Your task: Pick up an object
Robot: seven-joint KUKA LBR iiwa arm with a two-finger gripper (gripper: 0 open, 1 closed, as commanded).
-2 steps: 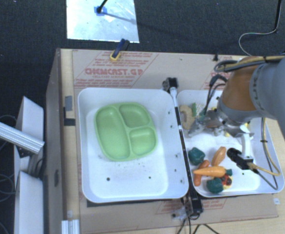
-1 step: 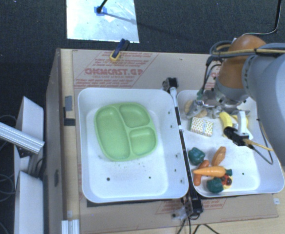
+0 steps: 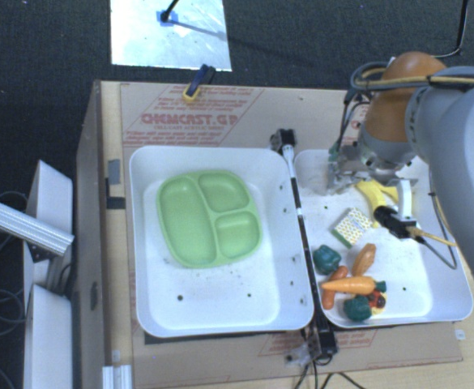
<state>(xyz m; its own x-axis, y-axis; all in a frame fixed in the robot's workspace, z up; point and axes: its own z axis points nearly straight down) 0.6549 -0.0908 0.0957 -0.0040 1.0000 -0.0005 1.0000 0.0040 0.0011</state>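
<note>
overhead view of the bench. red print on the cardboard sheet [image 3: 220, 104] beneath the bins reads "chemcast gp"; the finer lines around it are too small to read.

left bin [image 3: 220, 314]: a pale green divided plate [image 3: 208, 217] with three compartments, lying flat.

right bin [image 3: 439, 298]: the objects available for picking. a yellow banana [image 3: 374, 193] lies toward the far wall, with a yellow-and-white chequered block [image 3: 352, 227] just in front of it. a teal piece [image 3: 327, 258], a carrot [image 3: 348, 284] lying crosswise, a green piece [image 3: 356, 309] and a red piece [image 3: 376, 300] cluster at the near left corner.

the gripper [image 3: 342, 173] sits low over the far left corner of the right bin, just beside the banana and apart from the cluster. how far it is open, and whether it grips anything, cannot be told.

the grey arm [image 3: 455, 136] overhangs the bin's far right part. a black divider strip [image 3: 297, 209] runs between the bins. a yellow-and-black tool [image 3: 198, 83] rests at the sheet's far edge.
</note>
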